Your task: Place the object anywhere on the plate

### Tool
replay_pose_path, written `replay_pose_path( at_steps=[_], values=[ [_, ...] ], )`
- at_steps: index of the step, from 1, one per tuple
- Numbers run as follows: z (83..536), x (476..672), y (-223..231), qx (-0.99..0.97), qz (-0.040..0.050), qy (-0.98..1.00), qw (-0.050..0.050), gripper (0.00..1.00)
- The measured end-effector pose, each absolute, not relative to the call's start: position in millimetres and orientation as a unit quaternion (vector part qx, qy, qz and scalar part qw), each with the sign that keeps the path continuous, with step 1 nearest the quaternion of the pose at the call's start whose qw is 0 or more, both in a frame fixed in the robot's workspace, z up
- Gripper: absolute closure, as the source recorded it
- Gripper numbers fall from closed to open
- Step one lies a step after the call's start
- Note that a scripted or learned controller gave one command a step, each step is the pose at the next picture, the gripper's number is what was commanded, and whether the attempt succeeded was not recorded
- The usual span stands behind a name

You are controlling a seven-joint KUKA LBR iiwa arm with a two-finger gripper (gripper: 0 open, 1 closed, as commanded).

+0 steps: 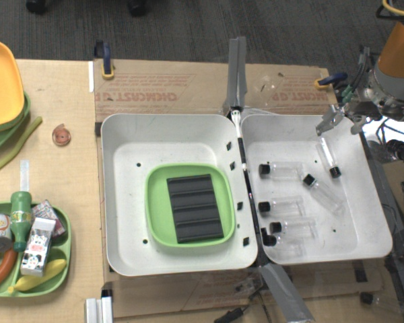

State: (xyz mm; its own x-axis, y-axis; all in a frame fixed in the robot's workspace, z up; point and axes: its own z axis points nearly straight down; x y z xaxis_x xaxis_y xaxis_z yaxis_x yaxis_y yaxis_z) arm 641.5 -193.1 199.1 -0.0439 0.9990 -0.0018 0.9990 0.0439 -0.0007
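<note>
The hand (333,118) is hovering at the far right corner of the right bin (370,237), up near its back rim, and whether it is wide or narrow I cannot tell from this angle; nothing is visibly sitting between its tips. The task's objects, clear vials with black caps (283,171), are lying scattered on the right bin floor, just below and to the left of the hand, one slim vial (327,157) lying closest, right under it. The green plate (188,207) is sitting in the left bin (121,180), well apart from the hand, across the divider, and it is carrying a dark ribbed block (195,208) but no vial. So, judging from this, the task is barely starting: no pick is confirmed, no transfer is happening, nothing is placed. Left to do: grasping one vial, lifting it, crossing over to the left bin, and releasing it on the plate.
</note>
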Motion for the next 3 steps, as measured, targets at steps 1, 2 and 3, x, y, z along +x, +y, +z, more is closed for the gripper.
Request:
replay_pose_path(
  at_steps=[1,2,3],
  values=[
    [305,580.0,-193,0.715,-0.0010,0.699,0.000,0.00],
    [441,530.0,-217,0.684,-0.0011,0.729,0.000,0.00],
    [441,478.5,-222,0.714,-0.0012,0.700,0.000,0.00]
  ],
)
